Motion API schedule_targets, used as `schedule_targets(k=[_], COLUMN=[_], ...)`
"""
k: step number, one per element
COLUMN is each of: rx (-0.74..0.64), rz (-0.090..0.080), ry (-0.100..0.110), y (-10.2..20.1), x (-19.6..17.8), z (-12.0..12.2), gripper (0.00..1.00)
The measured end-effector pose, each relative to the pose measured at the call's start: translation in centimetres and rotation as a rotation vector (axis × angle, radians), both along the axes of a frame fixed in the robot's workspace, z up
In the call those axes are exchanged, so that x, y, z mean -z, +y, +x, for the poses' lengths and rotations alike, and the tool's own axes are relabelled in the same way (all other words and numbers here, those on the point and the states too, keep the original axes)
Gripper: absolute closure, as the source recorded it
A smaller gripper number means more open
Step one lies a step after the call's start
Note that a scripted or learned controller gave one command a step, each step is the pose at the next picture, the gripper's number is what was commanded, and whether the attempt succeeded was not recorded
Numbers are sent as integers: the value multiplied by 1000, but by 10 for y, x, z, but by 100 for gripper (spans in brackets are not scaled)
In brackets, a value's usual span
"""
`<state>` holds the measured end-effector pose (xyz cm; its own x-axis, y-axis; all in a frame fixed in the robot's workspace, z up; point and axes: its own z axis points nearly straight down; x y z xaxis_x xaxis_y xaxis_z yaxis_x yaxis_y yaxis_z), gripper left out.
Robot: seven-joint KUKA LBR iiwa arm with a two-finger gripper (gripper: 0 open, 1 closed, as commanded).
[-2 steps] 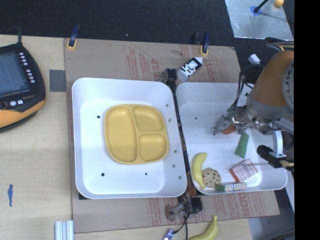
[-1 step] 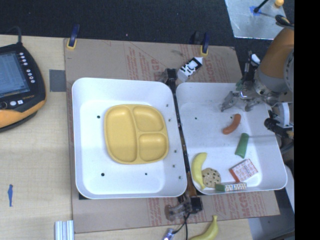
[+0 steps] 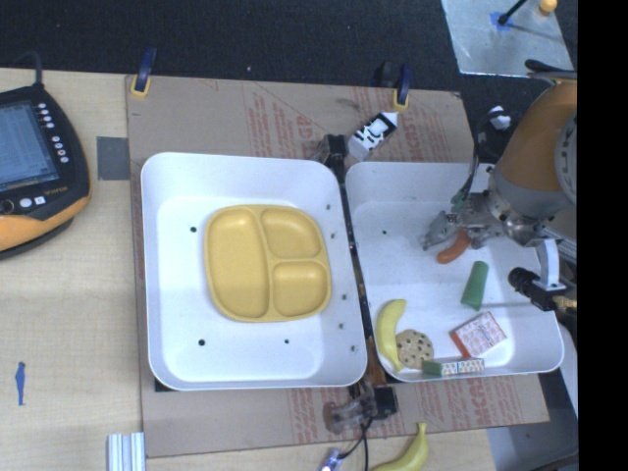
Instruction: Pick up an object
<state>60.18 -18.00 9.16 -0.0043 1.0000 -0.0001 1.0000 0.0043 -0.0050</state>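
Arm enters from the right edge of the frame, grey body with orange band, wrist over the upper right part of the right bin (image 3: 392,189). Gripper (image 3: 444,235) sits low over the bin floor, fingers pointing toward frame left; whether they are spread or closed, cannot tell.

An orange-red sausage-shaped object (image 3: 452,252) lies just below the gripper, touching or nearly touching it; not seen between the fingers. Green cylinder (image 3: 475,285) lies tilted just right of and below it, apart from the gripper.

Along the lower edge of the right bin: banana (image 3: 390,330), cookie (image 3: 414,346) against it, red-and-white packet (image 3: 479,336) further right.

Left bin (image 3: 167,263) holds a yellow three-compartment plate (image 3: 267,262), centred.

Second banana (image 3: 412,451) on the tabletop at the bottom of the frame. Teach pendant (image 3: 29,170) at the left edge.
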Motion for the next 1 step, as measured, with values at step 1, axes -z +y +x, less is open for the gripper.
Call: schedule_targets(k=[1], rx=[-2], rz=[-1], ry=[-2], y=[17], x=[0], z=[12], gripper=[0])
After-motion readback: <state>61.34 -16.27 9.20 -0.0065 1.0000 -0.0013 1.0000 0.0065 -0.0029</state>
